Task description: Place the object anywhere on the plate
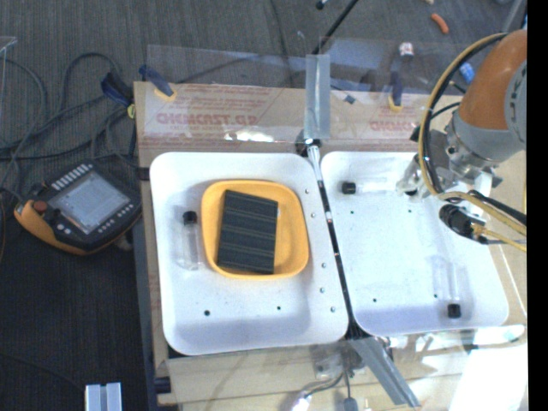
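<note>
A dark ribbed rectangular block (248, 229) lies flat on the yellow plate (294, 234) in the left bin (248, 324). It sits within the plate's rim, slightly tilted. My gripper (418, 180) is over the upper right part of the right bin (394, 264), well away from the plate. Nothing shows in its grasp.
A clear tube with a black cap (188, 240) lies left of the plate. Two more such tubes lie in the right bin, one at the top (370, 185) and one near the lower right corner (447, 289). Yellow and black cables (479, 221) loop off the wrist.
</note>
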Robot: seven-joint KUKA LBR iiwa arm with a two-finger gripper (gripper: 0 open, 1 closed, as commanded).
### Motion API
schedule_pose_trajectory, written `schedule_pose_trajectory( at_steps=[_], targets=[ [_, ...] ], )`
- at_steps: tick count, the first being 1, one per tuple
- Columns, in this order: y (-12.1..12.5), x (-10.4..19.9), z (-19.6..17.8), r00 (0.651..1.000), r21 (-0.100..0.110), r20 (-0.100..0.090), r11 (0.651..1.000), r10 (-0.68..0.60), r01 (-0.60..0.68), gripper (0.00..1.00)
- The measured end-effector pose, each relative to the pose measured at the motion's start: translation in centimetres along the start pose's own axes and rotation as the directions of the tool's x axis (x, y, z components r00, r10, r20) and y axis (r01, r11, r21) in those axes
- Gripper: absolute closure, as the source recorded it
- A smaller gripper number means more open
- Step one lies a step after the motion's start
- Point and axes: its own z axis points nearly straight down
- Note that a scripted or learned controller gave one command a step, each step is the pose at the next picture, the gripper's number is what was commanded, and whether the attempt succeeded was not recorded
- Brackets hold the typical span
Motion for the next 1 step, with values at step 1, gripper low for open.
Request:
schedule_pose_trajectory(
  at_steps=[1],
  targets=[
    [0.01, 0.01, -0.02, 1.0, 0.0, 0.0, 1.0, 0.0, 0.0, 0.0]
  ],
)
